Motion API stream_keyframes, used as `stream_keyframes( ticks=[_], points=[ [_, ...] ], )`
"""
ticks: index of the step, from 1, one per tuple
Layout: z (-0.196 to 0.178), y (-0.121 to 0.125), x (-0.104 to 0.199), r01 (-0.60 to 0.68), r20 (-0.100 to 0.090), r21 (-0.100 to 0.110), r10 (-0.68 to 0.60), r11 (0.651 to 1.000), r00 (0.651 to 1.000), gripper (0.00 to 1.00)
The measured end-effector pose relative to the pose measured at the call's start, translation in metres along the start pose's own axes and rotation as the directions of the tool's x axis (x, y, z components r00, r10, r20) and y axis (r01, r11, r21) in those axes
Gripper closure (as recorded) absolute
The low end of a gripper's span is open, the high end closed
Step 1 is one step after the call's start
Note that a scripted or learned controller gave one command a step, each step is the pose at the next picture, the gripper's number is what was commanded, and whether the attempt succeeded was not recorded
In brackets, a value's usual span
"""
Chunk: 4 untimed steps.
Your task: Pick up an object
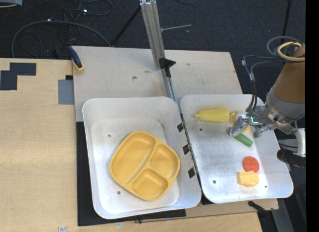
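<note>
The pale wooden table (pixel 35 141) carries two shallow white plastic bins side by side. The left white bin (pixel 99 121) holds a yellow plastic divided tray (pixel 144 165) with three compartments, lying flat near the bin's middle. The right white bin (pixel 219 176) holds the smaller items, any of which could serve as the object to pick up. A yellow plastic corn cob (pixel 213 115) lies on its side near the far edge. A small green block (pixel 243 139) lies just beside the arm's working end. A round red toy tomato (pixel 251 164) and a small yellow chunk (pixel 248 178) sit touching or nearly touching near the front right corner.

The grey arm with its orange band (pixel 289 84) reaches in from the right, and its metal gripper (pixel 242 124) sits low over the right bin, between the corn cob and the green block. The fingers are too small and cluttered here to read, so I cannot tell whether the gripper is spread or pressed together, and nothing is clearly pinched.

The risk, as I judge it, is a miss. The gripper sits between two items rather than squarely over one, so closing could catch only an edge and knock the green block aside or roll the corn cob away.
</note>
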<state>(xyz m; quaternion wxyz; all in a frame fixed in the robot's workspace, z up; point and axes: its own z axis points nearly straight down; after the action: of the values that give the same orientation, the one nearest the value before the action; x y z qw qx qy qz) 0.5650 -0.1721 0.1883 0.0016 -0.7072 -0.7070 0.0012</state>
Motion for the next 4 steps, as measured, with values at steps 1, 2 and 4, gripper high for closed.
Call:
stream_keyframes(
  ticks=[1,2,4],
  points=[
    [-0.001,0.001,0.000,0.000,0.000,-0.002,0.000,1.000,1.000,0.00],
    [0.062,0.005,0.002,0.001,-0.002,0.004,-0.001,1.000,1.000,0.00],
    [0.079,0.004,0.000,-0.003,-0.001,0.000,0.003,1.000,1.000,1.00]
  ],
)
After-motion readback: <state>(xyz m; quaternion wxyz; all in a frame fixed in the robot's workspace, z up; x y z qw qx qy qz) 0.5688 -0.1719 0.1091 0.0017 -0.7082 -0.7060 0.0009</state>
